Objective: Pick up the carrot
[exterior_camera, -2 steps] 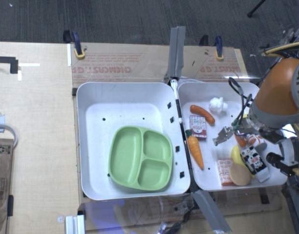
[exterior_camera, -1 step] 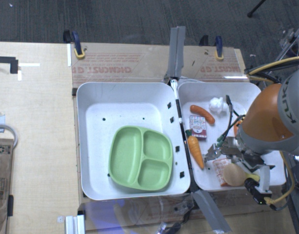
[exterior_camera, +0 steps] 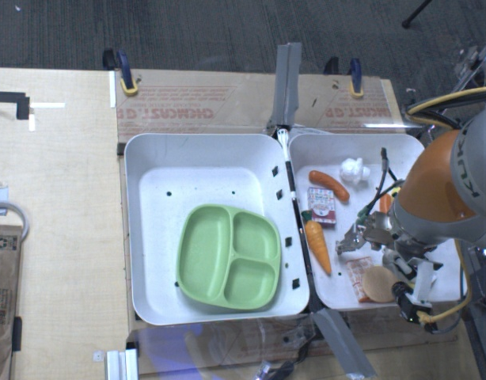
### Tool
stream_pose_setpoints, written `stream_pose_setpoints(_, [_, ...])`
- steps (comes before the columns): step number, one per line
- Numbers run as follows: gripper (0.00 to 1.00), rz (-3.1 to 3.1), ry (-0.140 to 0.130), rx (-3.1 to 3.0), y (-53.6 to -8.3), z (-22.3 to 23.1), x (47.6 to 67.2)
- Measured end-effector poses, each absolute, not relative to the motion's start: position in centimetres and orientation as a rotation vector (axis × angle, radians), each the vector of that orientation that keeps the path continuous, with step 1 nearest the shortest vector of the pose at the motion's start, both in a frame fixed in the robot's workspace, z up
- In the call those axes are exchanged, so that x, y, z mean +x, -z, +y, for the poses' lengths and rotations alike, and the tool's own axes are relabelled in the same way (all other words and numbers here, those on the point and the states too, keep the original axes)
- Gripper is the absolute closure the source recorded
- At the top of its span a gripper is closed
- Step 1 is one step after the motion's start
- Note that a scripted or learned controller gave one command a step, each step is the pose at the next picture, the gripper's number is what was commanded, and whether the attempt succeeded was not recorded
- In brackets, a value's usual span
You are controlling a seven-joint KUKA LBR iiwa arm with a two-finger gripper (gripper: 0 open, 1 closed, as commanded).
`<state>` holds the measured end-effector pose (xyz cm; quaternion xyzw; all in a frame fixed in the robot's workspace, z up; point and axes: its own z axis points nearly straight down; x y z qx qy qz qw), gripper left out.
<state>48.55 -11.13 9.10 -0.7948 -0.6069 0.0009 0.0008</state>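
A bench point(exterior_camera: 53, 204) carries two shallow white bins side by side, seen from above at a slant. The left bin point(exterior_camera: 148, 212) holds a green divided plate point(exterior_camera: 229, 256), lying toward five o'clock in the bin and well apart from the food, so it plays no part in the pick.

The right bin point(exterior_camera: 409, 145) holds all the food. The grey arm point(exterior_camera: 445, 188) with its orange band reaches in from three o'clock and hangs low over the bin's middle, with the gripper point(exterior_camera: 362, 240) pointing toward nine o'clock, where the task's thing lies.

The carrot point(exterior_camera: 317, 246) lies along the left wall of the right bin, at about eight o'clock in that bin, its leafy end toward twelve and its tip toward five. The gripper sits just beside it, apart from it; nothing shows between the fingers, and whether they are spread or closed cannot be told at this angle.

A red sausage point(exterior_camera: 329, 185) lies at eleven o'clock, a small red packet point(exterior_camera: 323, 205) touches the carrot's top end, and a white crumpled object point(exterior_camera: 352, 168) sits near twelve. A tan round item point(exterior_camera: 377, 285), perhaps a bread roll, rests at six o'clock.

The packet crowding the carrot's top likely makes the bare middle the better place to grasp.
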Motion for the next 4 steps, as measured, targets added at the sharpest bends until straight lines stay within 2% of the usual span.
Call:
stream_pose_setpoints(1, [0.0,-2.105,-0.003,-2.333,-14.0,-15.1,56.1])
stream_pose_setpoints(2, [0.0,-2.139,-0.004,-2.298,-9.1,-11.6,51.4])
stream_pose_setpoints(3, [0.0,-2.308,-0.002,-2.132,-20.4,-9.5,51.9])
stream_pose_setpoints(4, [0.0,-2.37,-0.003,-2.062,-21.5,-14.5,56.3])
